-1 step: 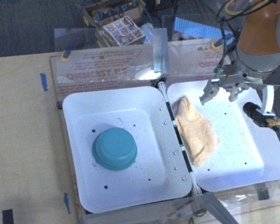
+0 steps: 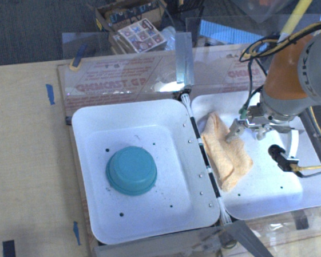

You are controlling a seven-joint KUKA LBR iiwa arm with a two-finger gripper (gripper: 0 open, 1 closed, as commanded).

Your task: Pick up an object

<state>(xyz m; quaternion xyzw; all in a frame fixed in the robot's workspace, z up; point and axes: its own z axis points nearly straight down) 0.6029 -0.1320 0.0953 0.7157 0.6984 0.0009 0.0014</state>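
Observation:
A crumpled yellow cloth [image 2: 225, 152] lies along the left side of the right bin [image 2: 306, 195]. A teal bowl [image 2: 132, 170] sits upside down in the middle of the left bin [image 2: 91, 127]. My gripper [image 2: 246, 135] hangs low over the right bin, just right of the cloth's upper part. It looks open, with one finger [image 2: 232, 134] at the cloth's right edge and the other further right over bare bin floor. Nothing shows between the fingers.
A black cable end with a yellow lead [image 2: 285, 161] hangs from the arm over the right bin. The ridge between the two bins [image 2: 202, 149] runs just left of the cloth. Clutter and clear plastic lie beyond the bins' far edge.

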